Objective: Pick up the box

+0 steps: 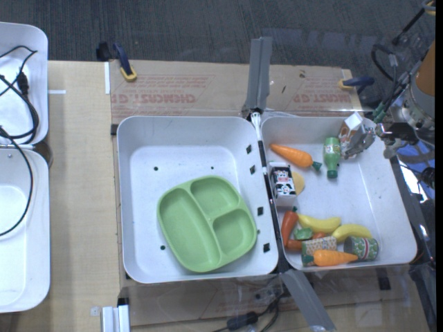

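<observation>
We see two white bins side by side on a tabletop (76, 185) that looks like pale wood. The left bin (138, 144) is smooth plastic with round corners, and in it lies a green plate (207, 223) with three parts, tipped a little. The right bin (387, 206) holds many small toys. Along its left wall stands a small box (282, 181), white and black with a picture on it, and a bit of yellow peeks out just beside it. Near the box lies an orange carrot (292, 155), and next to that a small green bottle (332, 156). At the near end of the bin we see yellow bananas (320, 222), a red pepper (288, 228), another carrot (334, 258) and a green can (363, 247), all packed close together. The gripper (356, 141) hangs over the far right corner of this bin, well apart from the box. A small white carton (354, 123) is up by the fingers, but we cannot tell if they are open or closed, or if they hold it. Brown cardboard (180, 92) with red letters lies behind the bins.
</observation>
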Motion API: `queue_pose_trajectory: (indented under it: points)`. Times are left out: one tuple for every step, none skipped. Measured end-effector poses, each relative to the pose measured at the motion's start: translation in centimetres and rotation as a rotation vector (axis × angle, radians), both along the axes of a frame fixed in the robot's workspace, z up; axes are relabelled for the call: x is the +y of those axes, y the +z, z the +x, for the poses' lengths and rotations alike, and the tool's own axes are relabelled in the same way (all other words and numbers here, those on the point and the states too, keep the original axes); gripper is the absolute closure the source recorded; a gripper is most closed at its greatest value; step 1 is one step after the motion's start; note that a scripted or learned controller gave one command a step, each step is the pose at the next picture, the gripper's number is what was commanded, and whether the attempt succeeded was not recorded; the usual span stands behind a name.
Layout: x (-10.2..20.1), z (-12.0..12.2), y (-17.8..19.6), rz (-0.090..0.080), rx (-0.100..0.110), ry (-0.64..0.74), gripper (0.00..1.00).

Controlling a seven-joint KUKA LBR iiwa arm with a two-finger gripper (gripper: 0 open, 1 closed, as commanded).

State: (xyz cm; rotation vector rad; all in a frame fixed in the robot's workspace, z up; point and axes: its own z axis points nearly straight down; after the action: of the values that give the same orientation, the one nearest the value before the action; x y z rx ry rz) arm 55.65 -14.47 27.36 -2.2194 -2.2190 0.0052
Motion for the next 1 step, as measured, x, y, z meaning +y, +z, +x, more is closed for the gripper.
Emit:
queue_pose_trajectory:
  points:
    - [-1.09,-5.79,-15.09,0.002,0.0,0.071,0.0]
